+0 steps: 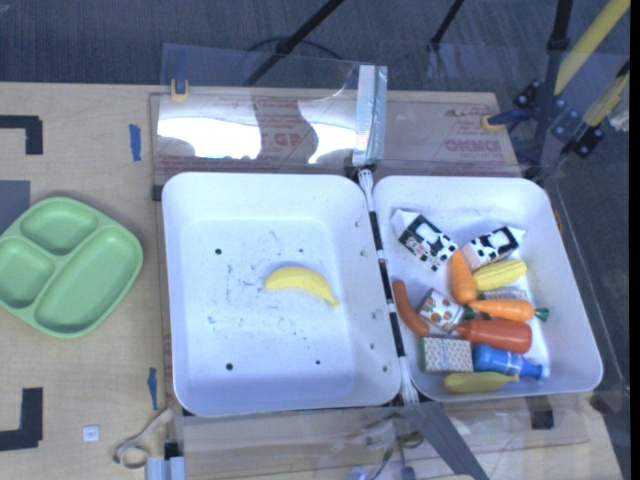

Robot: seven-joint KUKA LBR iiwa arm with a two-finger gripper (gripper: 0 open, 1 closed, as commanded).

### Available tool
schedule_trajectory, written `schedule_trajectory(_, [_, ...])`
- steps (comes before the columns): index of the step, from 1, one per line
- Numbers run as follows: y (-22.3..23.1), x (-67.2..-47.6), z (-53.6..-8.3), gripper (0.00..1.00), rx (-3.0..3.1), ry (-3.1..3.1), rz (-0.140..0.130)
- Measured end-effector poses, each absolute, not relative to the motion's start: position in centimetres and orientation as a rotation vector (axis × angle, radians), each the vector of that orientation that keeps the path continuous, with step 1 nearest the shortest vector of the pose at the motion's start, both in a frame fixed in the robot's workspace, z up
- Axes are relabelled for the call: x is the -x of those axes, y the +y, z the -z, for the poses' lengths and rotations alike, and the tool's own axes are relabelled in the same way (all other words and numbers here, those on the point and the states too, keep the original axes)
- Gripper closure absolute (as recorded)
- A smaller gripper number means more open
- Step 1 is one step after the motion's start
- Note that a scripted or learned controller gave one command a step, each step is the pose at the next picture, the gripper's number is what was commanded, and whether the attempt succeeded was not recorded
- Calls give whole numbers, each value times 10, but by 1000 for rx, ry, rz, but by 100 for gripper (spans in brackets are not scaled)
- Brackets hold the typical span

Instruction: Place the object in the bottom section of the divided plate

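A yellow banana (301,283) lies alone near the middle of the left white bin (200,218). The green divided plate (66,265) rests on the wooden bench at the far left, outside the bins. It has two small sections at its upper left and one long section (88,276) along its lower right.
The right white bin (570,268) holds several toy foods: carrots (462,280), a corn cob (498,274), a red bottle (497,335), a sausage (408,310) and small cartons (426,239). A clear panel and a taped post (368,113) stand behind the bins. Tripod legs cross the floor beyond.
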State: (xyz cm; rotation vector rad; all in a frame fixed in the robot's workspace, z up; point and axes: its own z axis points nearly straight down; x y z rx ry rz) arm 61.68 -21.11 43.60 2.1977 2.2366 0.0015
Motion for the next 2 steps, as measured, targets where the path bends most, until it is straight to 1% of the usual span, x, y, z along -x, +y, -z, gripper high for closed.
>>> schedule_trajectory(1, [-221, -668, -436, 100, -2560, 1814, -2])
schedule_trajectory(2, [-204, -666, -435, 100, -2825, 1373, 2])
